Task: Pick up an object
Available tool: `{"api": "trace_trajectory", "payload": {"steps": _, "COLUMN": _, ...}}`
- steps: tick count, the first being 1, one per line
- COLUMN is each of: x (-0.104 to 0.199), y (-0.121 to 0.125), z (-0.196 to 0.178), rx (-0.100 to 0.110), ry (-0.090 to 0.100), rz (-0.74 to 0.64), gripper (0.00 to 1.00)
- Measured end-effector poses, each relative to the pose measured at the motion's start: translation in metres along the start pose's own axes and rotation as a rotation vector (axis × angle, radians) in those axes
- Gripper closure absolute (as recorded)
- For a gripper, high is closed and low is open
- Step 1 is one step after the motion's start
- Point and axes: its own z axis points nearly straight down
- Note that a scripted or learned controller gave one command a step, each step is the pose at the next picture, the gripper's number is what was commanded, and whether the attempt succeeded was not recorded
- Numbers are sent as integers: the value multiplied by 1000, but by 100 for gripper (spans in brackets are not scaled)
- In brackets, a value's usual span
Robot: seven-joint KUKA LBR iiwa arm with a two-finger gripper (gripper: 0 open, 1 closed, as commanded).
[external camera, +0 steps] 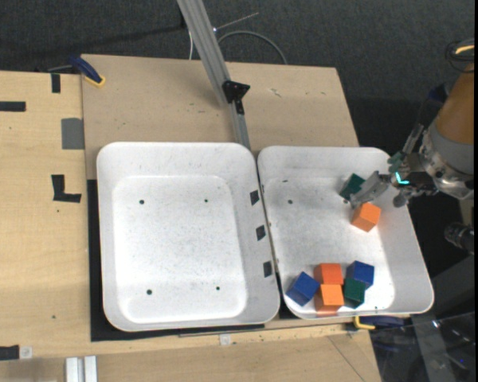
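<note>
Right, the hand hovers over the right bin; how far open, I cannot tell. An orange block sits just below it, a dark green block touching its tip

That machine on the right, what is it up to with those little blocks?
It is a robot arm trying to pick up a block. Its gripper hangs over the right bin, between a dark green block and an orange block. A cluster of blue, orange and green blocks sits at the bin's near edge.
</note>
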Motion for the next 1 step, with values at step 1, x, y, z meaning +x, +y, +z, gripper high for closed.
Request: {"api": "trace_trajectory", "payload": {"steps": 1, "x": 0, "y": 1, "z": -2, "rx": -4, "ry": -1, "rz": -1, "gripper": 0}}
